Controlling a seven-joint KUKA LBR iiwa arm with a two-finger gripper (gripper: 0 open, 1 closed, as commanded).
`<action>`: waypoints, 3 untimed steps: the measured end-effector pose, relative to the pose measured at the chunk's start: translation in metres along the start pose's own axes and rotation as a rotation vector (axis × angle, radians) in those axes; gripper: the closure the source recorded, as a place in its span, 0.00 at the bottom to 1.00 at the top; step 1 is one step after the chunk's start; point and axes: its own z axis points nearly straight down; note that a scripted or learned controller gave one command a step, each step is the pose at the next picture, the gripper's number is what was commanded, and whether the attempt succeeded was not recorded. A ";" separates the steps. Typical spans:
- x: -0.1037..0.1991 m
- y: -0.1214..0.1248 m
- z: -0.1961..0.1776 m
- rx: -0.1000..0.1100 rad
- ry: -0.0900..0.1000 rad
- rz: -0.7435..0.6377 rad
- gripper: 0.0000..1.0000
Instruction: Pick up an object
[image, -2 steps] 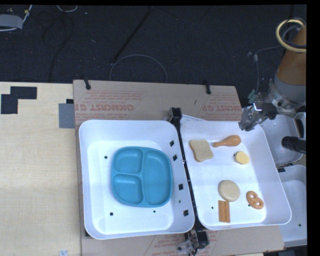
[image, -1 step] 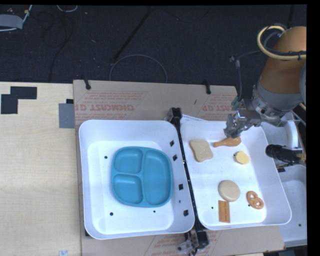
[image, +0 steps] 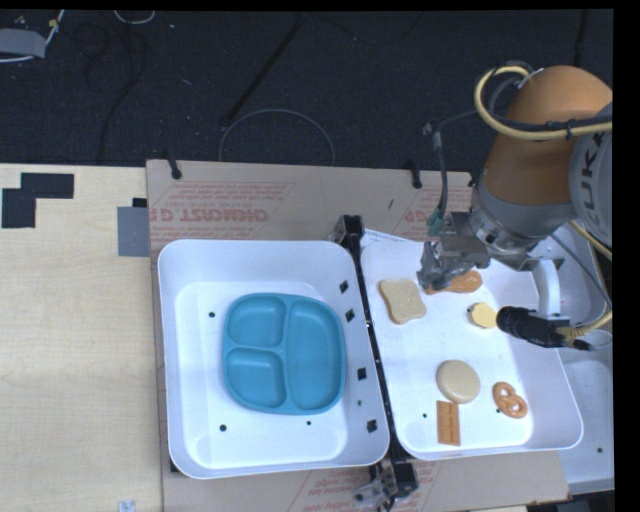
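The arm (image: 545, 130) reaches in from the right and its gripper (image: 443, 268) hangs low over the far edge of the right bin (image: 560, 425). An orange-brown food piece (image: 466, 282) lies just beside the gripper, partly covered by it — it is not possible to tell if the piece is held or only lies under the tool.

In the same bin, a slice of toast (image: 402, 300) lies near the left wall. A small yellow piece (image: 483, 316) lies toward the right wall. Near the front edge there are a round beige biscuit (image: 458, 380), a brown bar (image: 448, 423) and a pretzel (image: 509, 400), each one apart from the others.

The left bin (image: 190, 440) carries a blue divided plate (image: 282, 352) in its middle.
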 end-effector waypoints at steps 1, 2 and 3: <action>0.050 -0.018 0.020 0.001 -0.001 0.002 1.00; 0.098 -0.029 0.037 0.002 -0.002 0.001 1.00; 0.143 -0.044 0.051 0.002 -0.002 0.002 1.00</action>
